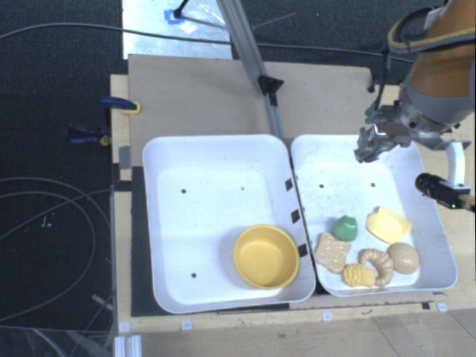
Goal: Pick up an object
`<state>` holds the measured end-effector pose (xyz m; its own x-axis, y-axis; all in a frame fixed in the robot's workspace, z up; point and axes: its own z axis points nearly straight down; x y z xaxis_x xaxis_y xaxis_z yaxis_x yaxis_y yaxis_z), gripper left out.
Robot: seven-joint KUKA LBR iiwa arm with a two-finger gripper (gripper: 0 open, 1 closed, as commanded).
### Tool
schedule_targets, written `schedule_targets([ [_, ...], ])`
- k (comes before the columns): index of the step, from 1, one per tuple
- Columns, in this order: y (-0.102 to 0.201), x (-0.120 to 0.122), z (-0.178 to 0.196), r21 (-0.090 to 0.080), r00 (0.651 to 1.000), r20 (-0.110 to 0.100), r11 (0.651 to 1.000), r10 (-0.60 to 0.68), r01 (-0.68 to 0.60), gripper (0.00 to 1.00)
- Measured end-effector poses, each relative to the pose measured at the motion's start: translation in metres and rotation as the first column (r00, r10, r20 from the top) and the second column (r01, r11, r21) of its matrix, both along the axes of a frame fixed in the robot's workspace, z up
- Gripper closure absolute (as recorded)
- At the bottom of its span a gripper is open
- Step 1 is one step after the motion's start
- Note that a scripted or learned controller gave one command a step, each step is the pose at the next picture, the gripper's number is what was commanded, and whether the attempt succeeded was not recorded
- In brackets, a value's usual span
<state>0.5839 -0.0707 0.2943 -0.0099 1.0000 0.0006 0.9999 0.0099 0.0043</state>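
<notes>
Down along the near edge of the right bin (428,222) lay a cluster of small objects: a green ball (344,228), a pale yellow wedge (387,224), a tan cracker-like square (332,251), a yellow corn piece (359,276), a curled pastry shape (378,262) and a beige round lump (404,258), most of them touching or just beside one another. Well apart from them, the gripper (370,149) hung over that bin's far edge with nothing visible between its fingers; whether they were spread or closed could not be told. A yellow bowl (266,255) sat upright in the left bin (167,199), near its near right corner.
</notes>
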Motion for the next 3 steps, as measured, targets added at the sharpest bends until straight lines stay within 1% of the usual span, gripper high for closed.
schedule_targets([
  [2, 0.113, 0.041, -0.037, 0.001, 1.000, -0.001, 1.000, 0.001, -0.001, 1.00],
  [3, 0.169, 0.051, -0.046, 0.002, 1.000, -0.002, 1.000, 0.001, -0.001, 1.00],
])
